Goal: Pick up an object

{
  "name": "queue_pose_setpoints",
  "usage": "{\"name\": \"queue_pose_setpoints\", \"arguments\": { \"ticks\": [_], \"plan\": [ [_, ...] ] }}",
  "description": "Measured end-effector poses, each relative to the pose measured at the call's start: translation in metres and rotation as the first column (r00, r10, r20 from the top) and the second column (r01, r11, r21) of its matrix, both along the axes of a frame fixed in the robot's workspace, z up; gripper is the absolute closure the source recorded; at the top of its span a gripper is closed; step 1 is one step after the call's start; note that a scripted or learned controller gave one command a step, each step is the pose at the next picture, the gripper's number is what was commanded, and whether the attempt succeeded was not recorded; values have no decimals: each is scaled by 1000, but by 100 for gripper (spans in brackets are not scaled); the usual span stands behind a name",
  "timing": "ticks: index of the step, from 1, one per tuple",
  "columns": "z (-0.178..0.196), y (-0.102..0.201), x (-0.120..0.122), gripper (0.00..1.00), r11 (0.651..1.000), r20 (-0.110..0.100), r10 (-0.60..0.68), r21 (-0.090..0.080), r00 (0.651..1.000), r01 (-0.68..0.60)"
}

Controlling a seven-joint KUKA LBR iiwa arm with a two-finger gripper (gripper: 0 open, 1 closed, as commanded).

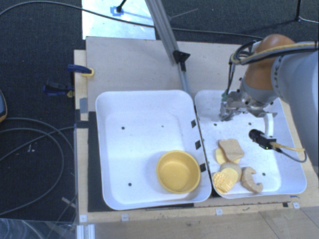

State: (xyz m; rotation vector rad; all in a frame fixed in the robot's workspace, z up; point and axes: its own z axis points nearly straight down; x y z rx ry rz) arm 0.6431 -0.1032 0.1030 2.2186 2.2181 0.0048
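A yellow bowl (pixel 178 171) sits in the left bin (pixel 124 108), near its front right corner. In the right bin (pixel 286 178) several tan and yellow food-shaped pieces lie near the front: a slice of toast (pixel 231 149), a ridged yellow piece (pixel 224 181) and a curved tan piece (pixel 251 179). My gripper (pixel 227 115) hangs low over the back left part of the right bin, well behind the toast, with nothing seen in it.
A slanted metal pole (pixel 164 29) crosses the bench behind the bins. A blue and yellow clamp (pixel 79 70) grips the bench's left edge. Cables lie on the dark floor at the left.
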Motion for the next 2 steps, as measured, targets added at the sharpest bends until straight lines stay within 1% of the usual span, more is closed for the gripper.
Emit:
{"name": "queue_pose_setpoints", "arguments": {
  "ticks": [1, 2],
  "plan": [
    [55, 3, 12, 100, 1000, 3, 6, 0, 1000, -6],
    [115, -2, 6, 100, 1000, 3, 2, -1, 1000, -2]
  ]
}}
